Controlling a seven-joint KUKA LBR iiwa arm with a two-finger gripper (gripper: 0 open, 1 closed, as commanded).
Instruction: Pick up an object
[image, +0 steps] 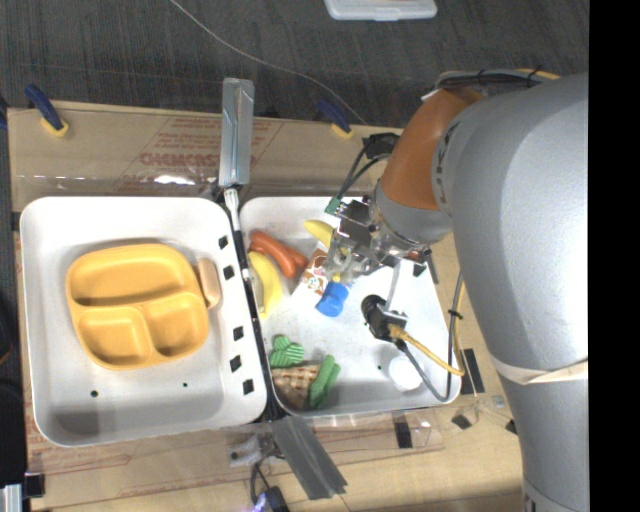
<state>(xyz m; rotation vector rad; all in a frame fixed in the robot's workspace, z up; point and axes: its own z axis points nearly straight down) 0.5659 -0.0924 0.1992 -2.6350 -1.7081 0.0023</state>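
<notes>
Reaching in from the view's right with the arm (520, 220), over the right bin (285, 215). Gripper (345, 258) just up and right of a blue piece (332, 299) on the bin floor; close, but touching or apart, impossible to say. Spread or pressed together: cannot tell from this angle. Just up and left of the blue piece, a small reddish bit (318, 268), partly hidden. Farther up and left, an orange sausage (278, 252); left of the blue piece, a banana (265, 284) by the bin wall. Straight above, a yellow piece (318, 231). Below and left, a green toy (287, 351), then a waffle (296, 380) and a second green toy (326, 378). Below and right, a white disc (405, 376). Well to the left of the blue piece, in the left bin (60, 400), a yellow plate (135, 303), with a tan piece (209, 282) just beside it on the side facing the blue piece.
</notes>
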